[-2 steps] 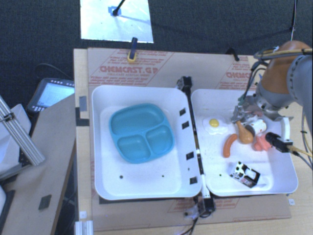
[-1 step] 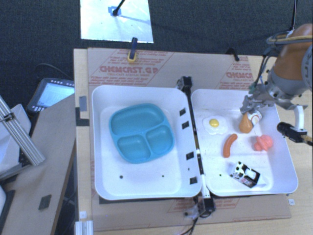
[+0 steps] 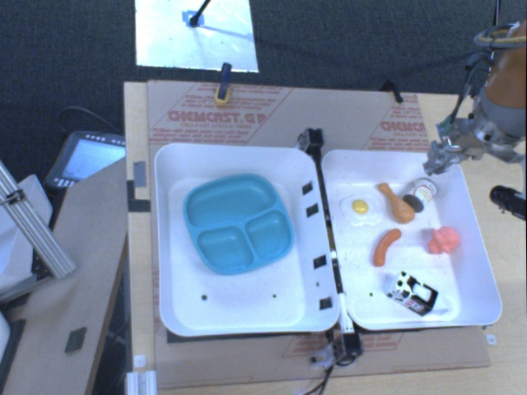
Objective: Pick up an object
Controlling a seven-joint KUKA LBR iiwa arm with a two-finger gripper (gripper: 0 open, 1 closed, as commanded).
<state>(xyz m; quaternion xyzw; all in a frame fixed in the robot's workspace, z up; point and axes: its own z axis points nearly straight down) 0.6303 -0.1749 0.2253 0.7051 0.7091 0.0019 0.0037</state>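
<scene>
Jar (image 3: 423,191) just below and left of claw (image 3: 438,160) | lying tipped, lid toward toy drumstick (image 3: 397,203) | claw grip: cannot tell

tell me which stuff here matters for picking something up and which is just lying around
For the job:
gripper, above the right bin's far edge
fried egg
drumstick
sausage
pink lump
small jar
black-and-white toy
right bin

Just lying about:
blue divided tray
left bin
tablet
yellow clamp
</scene>
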